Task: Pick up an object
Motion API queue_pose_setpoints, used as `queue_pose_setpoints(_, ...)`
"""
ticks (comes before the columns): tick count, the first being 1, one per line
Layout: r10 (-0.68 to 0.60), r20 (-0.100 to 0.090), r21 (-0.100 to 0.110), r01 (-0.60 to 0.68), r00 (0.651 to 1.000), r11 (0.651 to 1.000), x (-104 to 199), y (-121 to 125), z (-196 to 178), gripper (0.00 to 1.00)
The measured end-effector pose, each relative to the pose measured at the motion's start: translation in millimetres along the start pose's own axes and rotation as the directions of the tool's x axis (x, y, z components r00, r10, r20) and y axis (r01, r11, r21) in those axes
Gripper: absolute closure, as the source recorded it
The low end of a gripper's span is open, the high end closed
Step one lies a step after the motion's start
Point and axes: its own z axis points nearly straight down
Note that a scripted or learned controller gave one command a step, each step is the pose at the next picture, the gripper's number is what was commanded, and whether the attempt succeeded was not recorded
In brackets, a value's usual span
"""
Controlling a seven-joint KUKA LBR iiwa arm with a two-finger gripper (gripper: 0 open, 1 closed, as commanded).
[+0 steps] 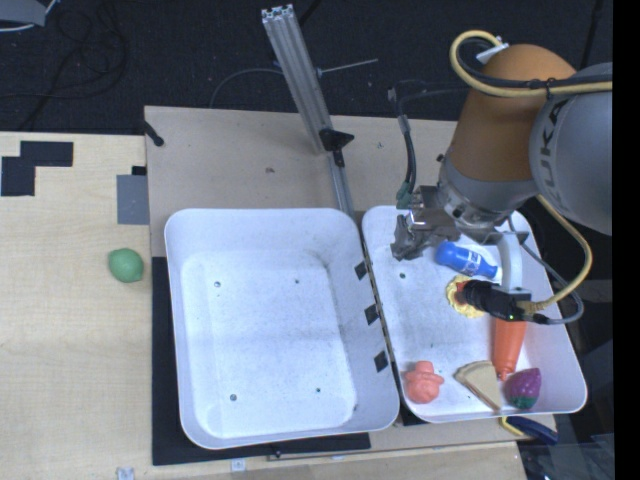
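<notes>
My gripper (406, 240) hangs over the far left part of the right bin (392, 320), close to its floor. Nothing shows in its grasp. A blue bottle (468, 259) lies just to its right, under the wrist. Further right is a yellow object (460, 296), partly hidden by the robot. An orange carrot (507, 344) lies near the right wall. Along the front wall sit a pink-orange toy (424, 382), a bread slice (480, 379) and a purple object (523, 387).
The left bin (262, 323) sits beside the right one, with black clips (371, 313) along the shared wall. A green ball (126, 265) rests on the bench at the left. A slanted metal rail (305, 88) stands behind the bins.
</notes>
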Motion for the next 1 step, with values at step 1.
queue_pose_setpoints(1, 0.000, 0.000, 0.000, 0.000, 1.000, 1.000, 41.8, 12.0, -0.9, 1.00)
